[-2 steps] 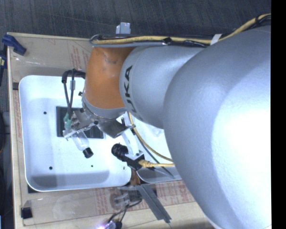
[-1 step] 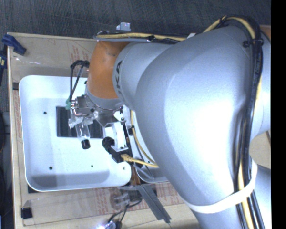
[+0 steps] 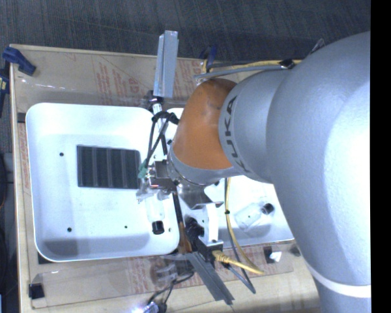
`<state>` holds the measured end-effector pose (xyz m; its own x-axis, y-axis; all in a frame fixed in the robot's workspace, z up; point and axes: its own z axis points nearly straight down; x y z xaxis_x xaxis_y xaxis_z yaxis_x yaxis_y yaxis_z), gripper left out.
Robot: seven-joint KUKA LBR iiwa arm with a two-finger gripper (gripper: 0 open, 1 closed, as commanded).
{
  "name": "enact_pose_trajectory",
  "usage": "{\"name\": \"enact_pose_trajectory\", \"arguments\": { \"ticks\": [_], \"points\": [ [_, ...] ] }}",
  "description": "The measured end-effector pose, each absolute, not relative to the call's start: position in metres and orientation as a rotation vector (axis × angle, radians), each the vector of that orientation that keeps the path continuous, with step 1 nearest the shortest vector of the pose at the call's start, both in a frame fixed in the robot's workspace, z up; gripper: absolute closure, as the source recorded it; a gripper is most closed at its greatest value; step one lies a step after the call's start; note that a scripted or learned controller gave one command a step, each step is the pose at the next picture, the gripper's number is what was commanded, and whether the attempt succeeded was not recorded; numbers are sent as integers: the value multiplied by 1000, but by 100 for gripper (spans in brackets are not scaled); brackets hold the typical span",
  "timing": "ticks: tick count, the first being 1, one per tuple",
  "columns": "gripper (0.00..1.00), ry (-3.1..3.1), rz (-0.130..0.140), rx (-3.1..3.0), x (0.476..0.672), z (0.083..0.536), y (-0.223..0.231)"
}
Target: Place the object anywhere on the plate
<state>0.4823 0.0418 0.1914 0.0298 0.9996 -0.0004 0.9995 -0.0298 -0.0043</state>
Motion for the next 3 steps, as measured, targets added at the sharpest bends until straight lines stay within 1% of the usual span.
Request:
{"name": "enact_pose_trajectory", "arguments": {
  "ticks": [1,2,3],
  "points": [
    [100,-2167,8,-2269,525,171,108],
    [100,-2005,-6,-2418,584,95,111],
    [100,-2361,7,-2064,498,91,125]
  ]
}}
